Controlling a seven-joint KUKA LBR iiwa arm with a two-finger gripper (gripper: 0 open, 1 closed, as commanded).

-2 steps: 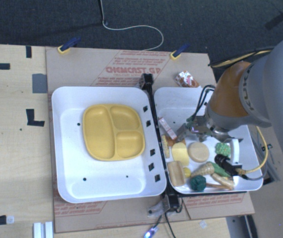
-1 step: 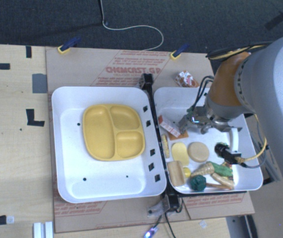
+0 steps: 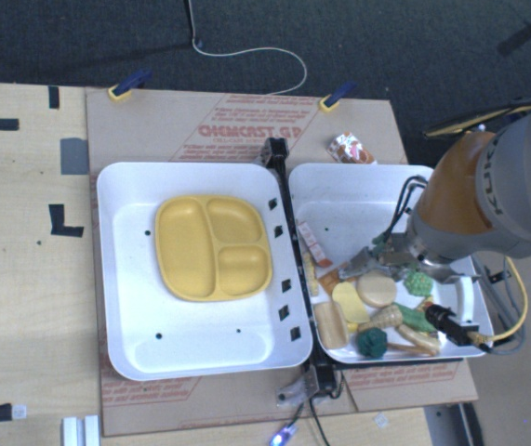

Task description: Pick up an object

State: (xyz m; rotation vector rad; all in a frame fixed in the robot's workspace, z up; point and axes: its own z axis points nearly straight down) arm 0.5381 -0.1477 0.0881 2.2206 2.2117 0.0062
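My gripper hangs low in the right bin, just above a pile of toy food at the bin's front. Directly under it lie a round beige disc and a pale yellow piece. Around these are a green knobbly ball, a dark teal ball, a tan block and a beige stick. I see nothing lifted off the pile. The grey wrist with its orange band hides the bin's right side.
The left bin holds a yellow divided plate. A small red-and-white packet lies by the right bin's left wall. A wrapped sweet sits on the cardboard behind the bins. A black cable loops at the right.
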